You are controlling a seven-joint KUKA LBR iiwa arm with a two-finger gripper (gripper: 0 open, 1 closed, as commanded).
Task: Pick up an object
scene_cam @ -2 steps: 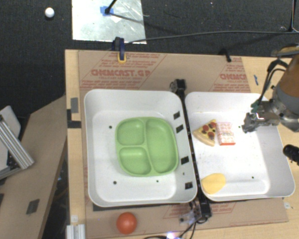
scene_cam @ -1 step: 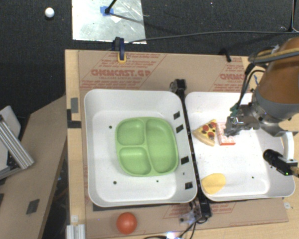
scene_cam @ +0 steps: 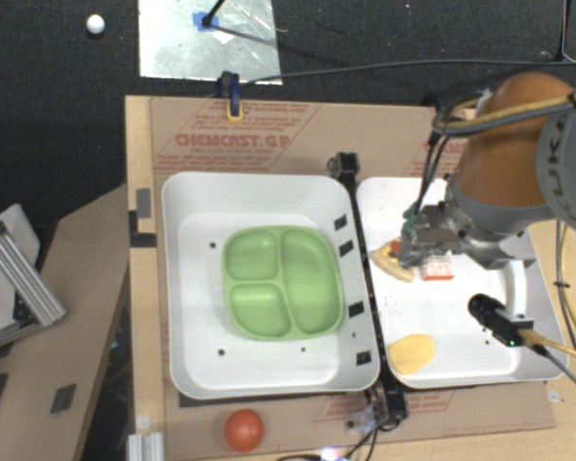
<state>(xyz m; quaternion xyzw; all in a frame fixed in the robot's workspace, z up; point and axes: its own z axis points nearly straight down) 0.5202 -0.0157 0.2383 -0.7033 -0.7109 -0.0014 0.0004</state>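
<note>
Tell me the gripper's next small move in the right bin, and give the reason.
Probably ease straight down a little. The gripper sits over the small cluster by the right bin's left wall: a pale wedge and a red-and-white packet. Nothing shows between its fingers.

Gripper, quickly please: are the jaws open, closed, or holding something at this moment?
Gripper: cannot be told. It is low in the right bin, over a small pile of objects, and the jaws are hidden by the arm.

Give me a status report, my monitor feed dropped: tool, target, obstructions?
Tool low in right bin, over the small items near its left wall; grip unclear. Yellow piece loose in the right bin's front. Green tray in left bin.
</note>
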